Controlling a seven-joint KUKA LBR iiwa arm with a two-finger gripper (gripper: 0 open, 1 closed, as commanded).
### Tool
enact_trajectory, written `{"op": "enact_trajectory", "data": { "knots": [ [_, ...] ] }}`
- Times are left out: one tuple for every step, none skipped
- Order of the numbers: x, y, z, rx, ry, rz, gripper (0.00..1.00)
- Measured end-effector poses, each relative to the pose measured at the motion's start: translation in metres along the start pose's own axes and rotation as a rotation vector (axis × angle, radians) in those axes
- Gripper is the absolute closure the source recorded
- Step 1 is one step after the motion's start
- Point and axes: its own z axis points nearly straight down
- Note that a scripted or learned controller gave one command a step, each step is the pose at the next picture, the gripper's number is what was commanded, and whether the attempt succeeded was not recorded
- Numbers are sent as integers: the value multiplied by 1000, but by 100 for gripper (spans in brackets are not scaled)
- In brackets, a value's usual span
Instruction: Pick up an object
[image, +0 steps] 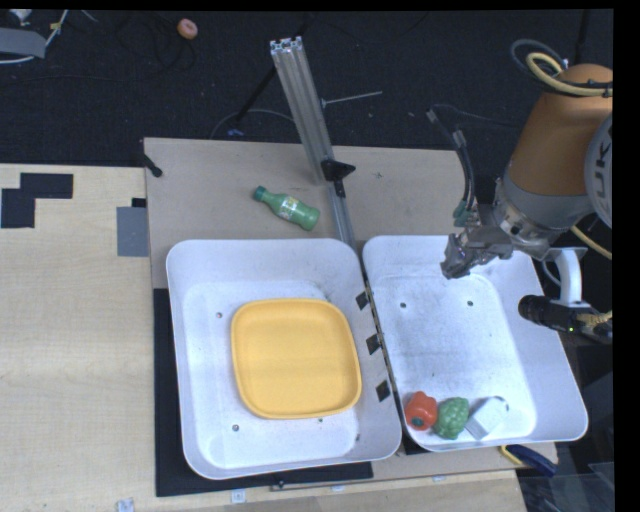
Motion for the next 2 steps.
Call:
{"op": "enact_trajectory", "data": {
  "knots": [
    [46, -10, 14, 2, 1, 0, 100],
    [86, -23, 18, 1, 0, 0, 100]
  ]
}}
